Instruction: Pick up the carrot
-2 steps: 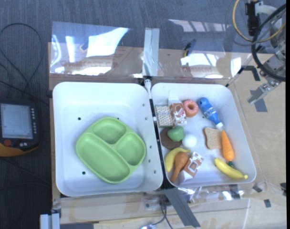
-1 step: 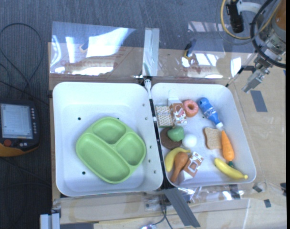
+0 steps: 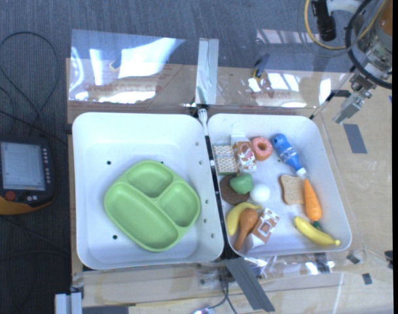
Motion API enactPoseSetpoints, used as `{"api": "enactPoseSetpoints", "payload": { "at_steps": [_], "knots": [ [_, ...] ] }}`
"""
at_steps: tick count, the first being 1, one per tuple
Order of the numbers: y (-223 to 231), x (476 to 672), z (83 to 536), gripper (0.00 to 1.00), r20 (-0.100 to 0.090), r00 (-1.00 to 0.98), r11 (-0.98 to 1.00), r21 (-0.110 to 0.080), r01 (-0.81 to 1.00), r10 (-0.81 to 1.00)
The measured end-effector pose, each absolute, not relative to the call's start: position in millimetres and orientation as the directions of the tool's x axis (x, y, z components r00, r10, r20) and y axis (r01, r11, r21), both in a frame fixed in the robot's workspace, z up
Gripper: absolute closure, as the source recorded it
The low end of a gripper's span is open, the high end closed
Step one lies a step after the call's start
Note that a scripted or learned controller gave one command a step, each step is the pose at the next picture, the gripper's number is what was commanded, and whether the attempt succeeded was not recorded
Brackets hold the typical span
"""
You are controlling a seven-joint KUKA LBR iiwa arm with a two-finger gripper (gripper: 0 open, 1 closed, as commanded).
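Curved glossy banana (image 3: pixel 315 232); tapered smooth orange carrot (image 3: pixel 311 200).

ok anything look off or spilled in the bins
Nothing spilled or damaged. The toy food lies jumbled in the right white bin, with the orange carrot resting against the slice of toast. The green divided plate sits alone and askew in the left white bin.

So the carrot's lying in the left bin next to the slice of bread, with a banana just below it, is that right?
Not quite: the carrot lies in the right bin, not the left one. The camera view shows it there beside the slice of bread, with a banana just below it. The left bin holds the green divided plate.
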State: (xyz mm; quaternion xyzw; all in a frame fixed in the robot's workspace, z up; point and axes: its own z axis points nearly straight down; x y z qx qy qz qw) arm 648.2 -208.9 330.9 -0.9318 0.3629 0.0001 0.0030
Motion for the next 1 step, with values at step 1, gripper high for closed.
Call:
{"api": "enactPoseSetpoints", "payload": {
  "at_steps": [1],
  "knots": [
    [-206.7, 649.3, 339.1, 1.00, -0.004, 0.736, -0.736, -0.008, -0.677, -0.677]
  ]
}}
